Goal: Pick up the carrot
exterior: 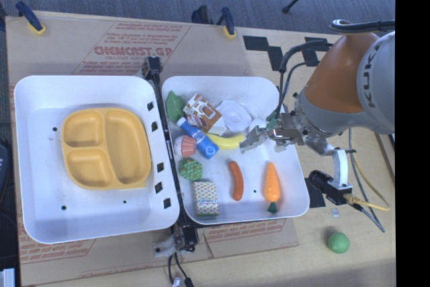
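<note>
- The carrot (271,183) is lying in the right bin (290,201), near that bin's front right corner, its orange body pointing toward the back wall and its green stub toward the front rim.
- Nothing is touching the carrot; it is resting on the bin floor, so the pick is not yet done.
- The tool (257,138) is hovering over the right bin near its right wall, behind the carrot and close to the tip of the banana (226,141).
- I cannot tell how far the tool is open: the metal parts at its end are blurring together against the white floor. Nothing is showing between them, so I am judging it to be holding nothing.
- The sausage (236,180) is lying just beside the carrot, toward the bin's middle, parallel and apart from it, leaving some room on that side.
- The left bin (27,144) is carrying only a yellow tray (105,146), and a green ball (338,242) is sitting on the surface (349,272) outside the bins; neither is bearing on the task.
- What is remaining, as I judge it: shifting the tool toward the front rim until it is over the carrot, lowering, closing across its body, and lifting it clear. All of the grasping is still ahead.
</note>
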